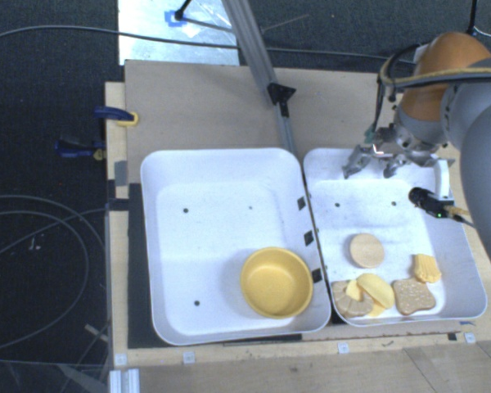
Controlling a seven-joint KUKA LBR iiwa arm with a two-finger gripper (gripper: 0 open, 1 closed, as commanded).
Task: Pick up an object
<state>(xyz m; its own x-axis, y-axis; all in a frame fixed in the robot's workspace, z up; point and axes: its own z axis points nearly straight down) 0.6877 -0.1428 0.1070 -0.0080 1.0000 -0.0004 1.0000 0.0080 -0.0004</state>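
Observation:
My gripper (371,168) hangs over the far edge of the right bin (393,211), fingers spread open with nothing between them. The food pieces lie well below it at the bin's near side: a round tan cracker (366,250), a yellow chip-like piece (375,289), a brown toast-shaped piece (413,296), a small yellow chunk (426,268) and a brown cookie piece (349,301). A yellow bowl (276,282) sits in the near right corner of the left bin (204,219).
A metal pole (258,56) slants across the bench behind the bins. The grey arm with its orange band (446,64) fills the upper right. A blue clamp (90,146) grips the bench's left edge. Cables lie on the dark floor at left.

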